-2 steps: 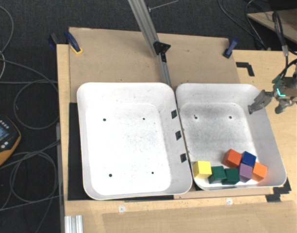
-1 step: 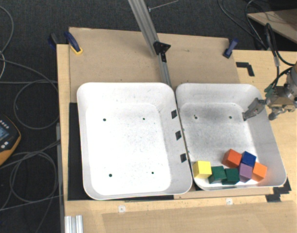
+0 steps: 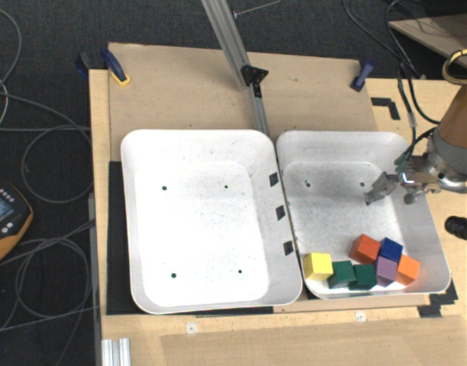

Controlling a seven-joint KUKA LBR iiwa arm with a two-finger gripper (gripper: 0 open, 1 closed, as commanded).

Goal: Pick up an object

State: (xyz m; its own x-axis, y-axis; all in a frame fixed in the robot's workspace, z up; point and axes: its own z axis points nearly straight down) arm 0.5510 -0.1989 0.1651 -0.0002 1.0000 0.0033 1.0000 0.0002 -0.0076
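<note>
Nearest me: blocks bunched along the right bin's (image 3: 417,204) front wall, namely yellow block (image 3: 319,264), two green blocks (image 3: 352,274), red block (image 3: 365,247), blue block (image 3: 391,248), purple block (image 3: 387,268), orange block (image 3: 408,268). Beyond them: the gripper (image 3: 389,191) hung over bare bin floor, fingers (image 3: 376,191) parted, holding nothing. I judged the yellow block the easiest pick, standing slightly apart; a straight descent with the fingers straddling it seemed wise. Farthest: left bin (image 3: 130,204).

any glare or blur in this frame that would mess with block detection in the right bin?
Camera view: lighting is even and soft, no hard glare on the right bin. The blocks are sharp, colours distinct, with only faint shadows beneath. The gripper looks slightly soft-edged and casts a dim shadow on the bin floor. The left bin shows dark speckling, not noise.
</note>
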